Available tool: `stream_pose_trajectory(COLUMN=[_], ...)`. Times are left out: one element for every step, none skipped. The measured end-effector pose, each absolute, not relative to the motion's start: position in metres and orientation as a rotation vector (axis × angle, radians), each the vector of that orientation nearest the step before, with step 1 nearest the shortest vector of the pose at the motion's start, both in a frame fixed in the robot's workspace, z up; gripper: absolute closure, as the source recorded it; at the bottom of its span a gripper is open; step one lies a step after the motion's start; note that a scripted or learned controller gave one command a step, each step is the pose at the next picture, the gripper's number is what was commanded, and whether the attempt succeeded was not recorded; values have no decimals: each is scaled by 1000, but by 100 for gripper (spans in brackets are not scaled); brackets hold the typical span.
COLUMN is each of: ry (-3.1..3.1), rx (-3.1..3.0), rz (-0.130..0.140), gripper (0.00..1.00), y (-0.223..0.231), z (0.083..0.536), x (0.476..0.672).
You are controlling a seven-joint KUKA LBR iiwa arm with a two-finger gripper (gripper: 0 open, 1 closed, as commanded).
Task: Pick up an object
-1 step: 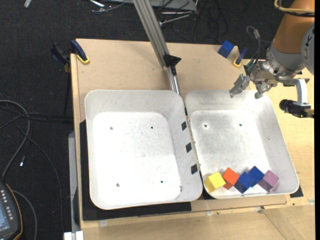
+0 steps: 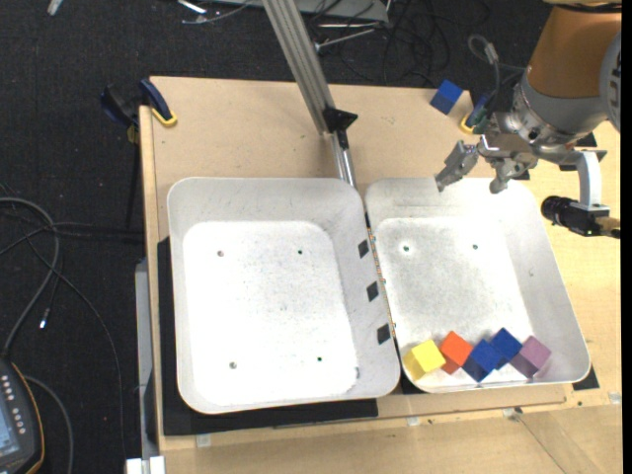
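Several small blocks lie in a row along the near wall of the right bin (image 2: 553, 284): a yellow block (image 2: 426, 358), an orange block (image 2: 455, 350), a blue block (image 2: 493, 353) and a purple block (image 2: 532, 355). My gripper (image 2: 478, 169) hangs over the bin's far edge, well away from the blocks. Its two fingers (image 2: 453, 166) are spread apart and nothing sits between them.
The left bin (image 2: 188, 265) lies beside the right one. A lone blue cube (image 2: 447, 96) rests on the bench beyond the bins. A slanted metal rod (image 2: 301, 52) crosses the back of the bench. A blue-and-yellow clamp (image 2: 148, 102) grips the bench's far left corner.
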State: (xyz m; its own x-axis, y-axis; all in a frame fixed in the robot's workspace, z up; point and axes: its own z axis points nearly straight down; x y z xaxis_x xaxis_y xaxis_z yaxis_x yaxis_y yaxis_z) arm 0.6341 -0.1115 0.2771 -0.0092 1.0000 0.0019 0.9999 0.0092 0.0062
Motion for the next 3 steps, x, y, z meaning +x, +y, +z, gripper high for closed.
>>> stream_pose_trajectory(ry=[2228,2223,2221], rx=[2220,2224,2213], rz=[-6,-5,8], gripper=[0,0,0], y=[-130,-121,-89], z=[161,92,240], x=[681,644,592])
